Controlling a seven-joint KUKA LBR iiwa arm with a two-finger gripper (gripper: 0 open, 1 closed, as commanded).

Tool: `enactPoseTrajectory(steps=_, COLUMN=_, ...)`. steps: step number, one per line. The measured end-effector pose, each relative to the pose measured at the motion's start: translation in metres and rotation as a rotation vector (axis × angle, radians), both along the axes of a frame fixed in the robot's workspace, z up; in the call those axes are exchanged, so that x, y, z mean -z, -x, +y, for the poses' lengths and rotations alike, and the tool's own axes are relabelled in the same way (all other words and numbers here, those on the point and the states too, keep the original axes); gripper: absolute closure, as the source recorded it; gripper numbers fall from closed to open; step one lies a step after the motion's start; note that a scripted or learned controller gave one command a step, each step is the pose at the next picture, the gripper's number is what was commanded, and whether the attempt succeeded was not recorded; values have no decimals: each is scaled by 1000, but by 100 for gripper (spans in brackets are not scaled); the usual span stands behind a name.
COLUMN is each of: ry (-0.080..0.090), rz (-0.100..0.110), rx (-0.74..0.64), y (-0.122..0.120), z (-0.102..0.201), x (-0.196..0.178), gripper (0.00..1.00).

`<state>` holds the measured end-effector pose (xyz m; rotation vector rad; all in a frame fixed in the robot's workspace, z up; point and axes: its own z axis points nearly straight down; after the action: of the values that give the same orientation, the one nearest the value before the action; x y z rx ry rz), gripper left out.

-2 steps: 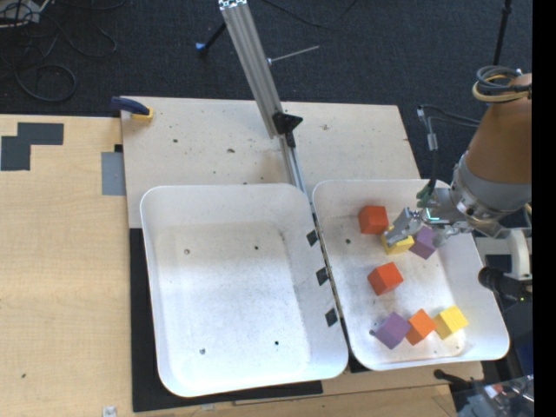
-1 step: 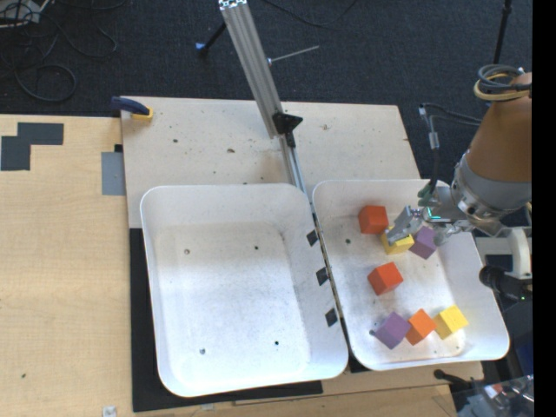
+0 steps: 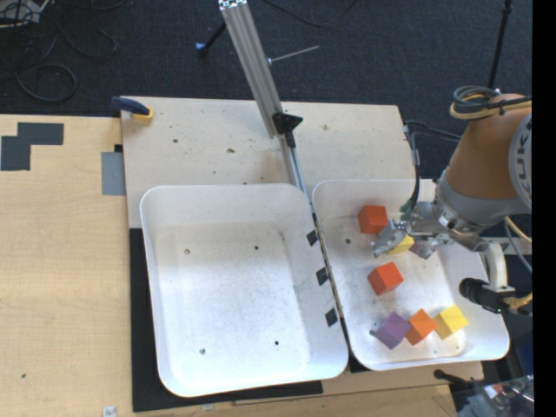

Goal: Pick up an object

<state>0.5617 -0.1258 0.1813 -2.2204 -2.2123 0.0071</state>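
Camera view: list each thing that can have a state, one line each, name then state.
hand: low in the right bin, over a yellow piece; grip not readable.
right bin: holds loose blocks.
upper orange block: resting free, beside the hand.
middle orange block: resting free.
purple block: touching its orange neighbour.
yellow block: resting free.
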Motion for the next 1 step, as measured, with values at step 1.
enactPoseTrajectory(steps=1, ry=0, rz=2, rx=-2, y=1, z=-8, x=59, gripper=0)
